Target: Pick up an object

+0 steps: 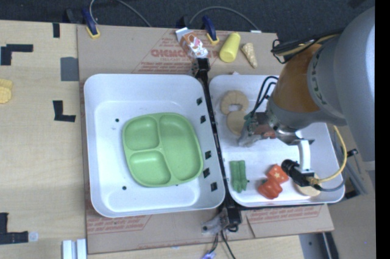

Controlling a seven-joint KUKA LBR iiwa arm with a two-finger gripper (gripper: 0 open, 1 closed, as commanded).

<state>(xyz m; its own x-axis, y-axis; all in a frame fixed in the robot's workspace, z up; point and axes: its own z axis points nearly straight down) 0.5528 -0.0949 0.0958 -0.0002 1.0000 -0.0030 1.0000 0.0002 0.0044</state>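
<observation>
1. The gripper [248, 134] is low in the right bin [332, 148], near a beige ring-shaped piece [233, 102]; its state I cannot tell.
2. Nothing looks lifted; the grasp remains.

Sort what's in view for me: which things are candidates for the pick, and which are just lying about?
In play, in the right bin with the gripper:
tan ring-shaped piece
tan round piece
green piece
red-orange piece

Lying about:
green divided plate in the left bin
yellow cylinder, cone and small packet on the cardboard behind the bins
</observation>
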